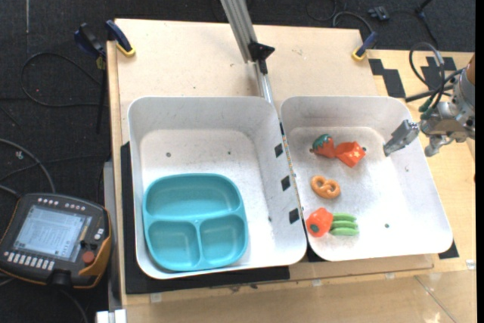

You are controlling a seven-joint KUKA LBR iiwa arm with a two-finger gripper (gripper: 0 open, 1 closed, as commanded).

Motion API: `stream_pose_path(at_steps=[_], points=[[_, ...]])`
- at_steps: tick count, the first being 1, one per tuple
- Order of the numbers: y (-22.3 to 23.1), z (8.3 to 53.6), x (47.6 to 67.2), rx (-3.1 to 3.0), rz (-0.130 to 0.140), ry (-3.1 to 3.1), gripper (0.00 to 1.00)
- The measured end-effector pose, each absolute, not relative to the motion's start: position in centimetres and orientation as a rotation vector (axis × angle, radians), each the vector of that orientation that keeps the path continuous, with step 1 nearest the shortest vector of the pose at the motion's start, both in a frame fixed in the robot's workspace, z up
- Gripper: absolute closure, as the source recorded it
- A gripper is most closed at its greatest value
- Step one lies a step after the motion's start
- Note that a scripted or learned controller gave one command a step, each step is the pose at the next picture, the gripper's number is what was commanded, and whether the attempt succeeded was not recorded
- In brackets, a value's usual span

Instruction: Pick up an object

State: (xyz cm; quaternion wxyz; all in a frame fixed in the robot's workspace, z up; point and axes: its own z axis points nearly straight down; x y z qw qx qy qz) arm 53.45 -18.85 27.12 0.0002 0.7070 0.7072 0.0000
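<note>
Camera view puts my gripper (420, 138) at the three o'clock edge of the right bin (423, 197), hanging over its wall just below the far corner. I see one grey finger (401, 137) slanting out toward nine o'clock and a second stub on the other side of the wrist, with open air between them; I judge them spread wide, and they have hold of nothing.

Nearest to me of the pieces is the orange toy with the teal end (339, 150). It lies toward nine o'clock from my fingers, a shade lower in the picture, well apart from them but with bare bin floor between. Its long axis runs roughly nine to three, so it points almost straight at me; closing across it would mean turning my fingers to bite from twelve and six.

Farther on, toward eight o'clock, sits the small orange pretzel (325, 186). Beyond that, near the bin's six o'clock wall, lies the red and green vegetable (331, 223).

Farthest off, in the left bin (151, 125), rests the blue divided tray (195, 221).
</note>
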Motion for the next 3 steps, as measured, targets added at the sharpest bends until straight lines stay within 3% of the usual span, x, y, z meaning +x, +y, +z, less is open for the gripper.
stream_pose_path(at_steps=[1,2,3], points=[[-14.3,42.6,59.9,2.207,0.009,2.222,0.00],[-9.2,52.2,66.5,2.206,0.011,2.223,0.00],[-1.0,54.7,67.5,2.207,0.009,2.232,0.00]])
